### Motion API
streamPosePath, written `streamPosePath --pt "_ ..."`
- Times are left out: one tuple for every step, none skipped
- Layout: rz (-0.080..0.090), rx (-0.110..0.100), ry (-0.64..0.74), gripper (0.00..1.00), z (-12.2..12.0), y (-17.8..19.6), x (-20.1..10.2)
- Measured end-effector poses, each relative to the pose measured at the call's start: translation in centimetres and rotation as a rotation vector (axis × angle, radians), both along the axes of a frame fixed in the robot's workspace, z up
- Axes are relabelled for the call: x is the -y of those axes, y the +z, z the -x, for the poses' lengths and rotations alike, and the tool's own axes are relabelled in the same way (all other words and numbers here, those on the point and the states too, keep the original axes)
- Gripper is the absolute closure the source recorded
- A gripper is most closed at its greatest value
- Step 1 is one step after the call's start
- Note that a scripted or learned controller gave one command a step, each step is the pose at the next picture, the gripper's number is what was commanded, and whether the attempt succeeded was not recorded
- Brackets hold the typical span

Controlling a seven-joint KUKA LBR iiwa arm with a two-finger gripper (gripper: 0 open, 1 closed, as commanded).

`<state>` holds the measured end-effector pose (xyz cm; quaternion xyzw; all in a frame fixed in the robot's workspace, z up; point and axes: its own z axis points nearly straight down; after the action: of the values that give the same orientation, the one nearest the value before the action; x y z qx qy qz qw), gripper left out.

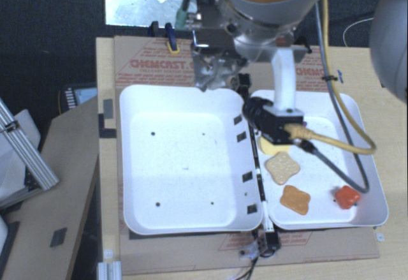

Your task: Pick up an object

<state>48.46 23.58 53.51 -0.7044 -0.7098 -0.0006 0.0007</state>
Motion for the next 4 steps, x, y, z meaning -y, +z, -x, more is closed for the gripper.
streamPosePath --pt "0.007 -0.012 -0.007 1.0 -1.9 -29.3 0.2" --pt "0.003 -0.002 -0.009 1.0 -2.3 -32.1 8.6" --pt "-0.006 0.019 -0.002 1.0 -2.4 -14.3 6.7" --pt "-0.004 0.012 -0.001 1.0 -0.1 -3.4 5.7"
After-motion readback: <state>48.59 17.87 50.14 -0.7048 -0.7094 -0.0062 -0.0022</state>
